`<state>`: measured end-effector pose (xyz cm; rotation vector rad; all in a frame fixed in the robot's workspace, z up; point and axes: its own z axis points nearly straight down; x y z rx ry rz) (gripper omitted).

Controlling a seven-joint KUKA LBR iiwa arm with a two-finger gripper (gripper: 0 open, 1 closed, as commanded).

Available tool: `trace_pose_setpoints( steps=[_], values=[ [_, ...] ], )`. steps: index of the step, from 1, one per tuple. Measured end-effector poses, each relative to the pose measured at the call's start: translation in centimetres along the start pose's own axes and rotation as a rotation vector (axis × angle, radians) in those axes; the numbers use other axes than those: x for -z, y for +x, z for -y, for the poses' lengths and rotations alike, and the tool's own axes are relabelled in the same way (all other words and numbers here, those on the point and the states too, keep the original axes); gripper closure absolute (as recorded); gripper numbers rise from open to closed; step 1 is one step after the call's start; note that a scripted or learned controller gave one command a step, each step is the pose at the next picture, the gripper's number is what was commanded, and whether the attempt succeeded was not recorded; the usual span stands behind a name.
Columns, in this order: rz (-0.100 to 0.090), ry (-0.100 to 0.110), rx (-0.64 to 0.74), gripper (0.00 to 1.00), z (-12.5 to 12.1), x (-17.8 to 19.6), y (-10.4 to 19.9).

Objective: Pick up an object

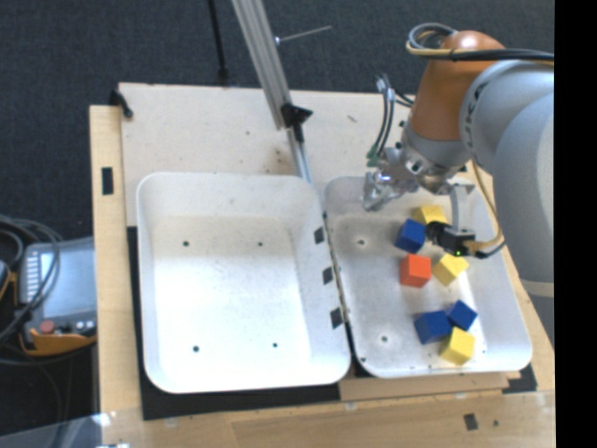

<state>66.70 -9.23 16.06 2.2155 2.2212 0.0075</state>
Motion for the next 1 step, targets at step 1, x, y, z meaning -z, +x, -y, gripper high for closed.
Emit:
trace_pose_setpoints(
  steps=[1],
  values=[
    [0.0,-0.001,0.001,1.0,0.5,5.64,0.65]
  ],
)
